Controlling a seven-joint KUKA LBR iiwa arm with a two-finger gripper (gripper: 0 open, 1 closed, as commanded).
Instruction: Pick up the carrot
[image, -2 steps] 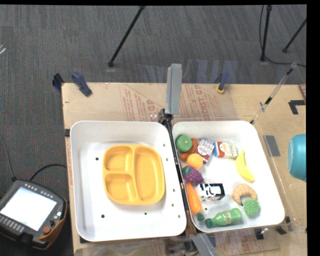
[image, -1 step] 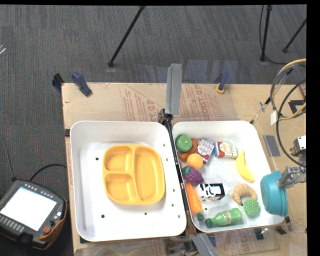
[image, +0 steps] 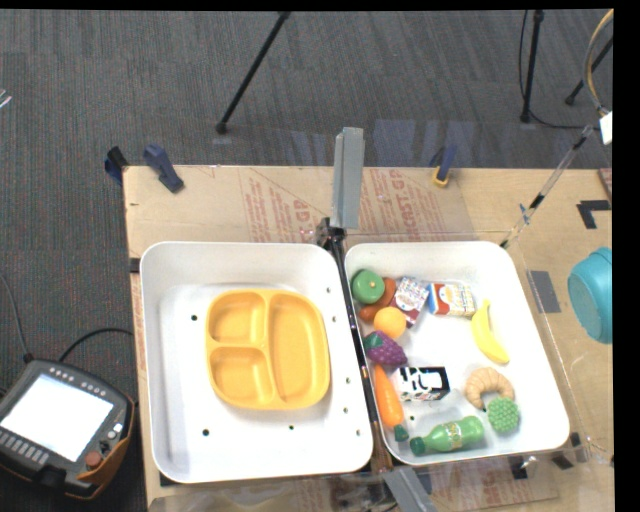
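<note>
One green bottle, one carrot, one banana, two bins.

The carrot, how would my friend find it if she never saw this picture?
Look in the right white bin, along its left wall, near the front. The carrot lies there, just below the purple grapes and left of the black-and-white carton. It is the only long, thin orange thing, with a green tip.

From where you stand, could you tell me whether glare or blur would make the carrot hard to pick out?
In the camera view the light is even and soft, with no harsh glare on the white right bin; the carrot reads clearly orange against the bin's left wall, though the picture is slightly soft, so labels on the small cartons are illegible.
</note>
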